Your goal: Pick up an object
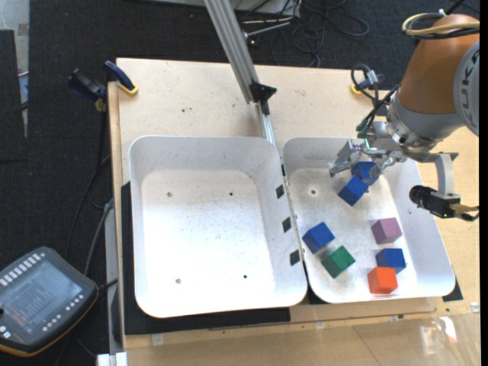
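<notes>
Right bin point(427, 277) holds six blocks: three blue, green, purple, orange.

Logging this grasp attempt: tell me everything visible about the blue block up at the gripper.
The blue block is a small, solid-coloured cube, tilted on a corner rather than flat. It sits in the upper part of the right bin, directly below the gripper, its top meeting the fingers. Whether it is lifted clear of the floor cannot be told.
</notes>
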`<state>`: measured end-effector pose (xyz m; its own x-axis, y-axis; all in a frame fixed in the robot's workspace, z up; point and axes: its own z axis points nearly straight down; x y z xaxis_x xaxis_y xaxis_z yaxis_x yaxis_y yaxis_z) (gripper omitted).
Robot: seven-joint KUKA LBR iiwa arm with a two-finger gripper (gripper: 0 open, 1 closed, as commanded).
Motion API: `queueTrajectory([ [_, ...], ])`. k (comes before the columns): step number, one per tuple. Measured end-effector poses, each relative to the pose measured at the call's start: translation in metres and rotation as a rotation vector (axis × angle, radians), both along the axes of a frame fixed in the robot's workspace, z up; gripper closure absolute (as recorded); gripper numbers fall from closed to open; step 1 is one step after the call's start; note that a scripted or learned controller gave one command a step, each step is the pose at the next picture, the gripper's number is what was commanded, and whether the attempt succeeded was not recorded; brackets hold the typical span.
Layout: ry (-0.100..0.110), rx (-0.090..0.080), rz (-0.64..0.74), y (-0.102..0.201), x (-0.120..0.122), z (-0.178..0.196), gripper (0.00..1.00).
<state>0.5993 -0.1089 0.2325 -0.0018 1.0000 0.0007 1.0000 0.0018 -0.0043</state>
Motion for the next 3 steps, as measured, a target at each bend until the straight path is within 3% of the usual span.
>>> queueTrajectory([
  [1, -0.004, -0.001, -0.001, 0.000, 0.001, 0.003, 0.00],
  [3, 0.000, -0.001, -0.003, -0.001, -0.011, -0.094, 0.00],
])
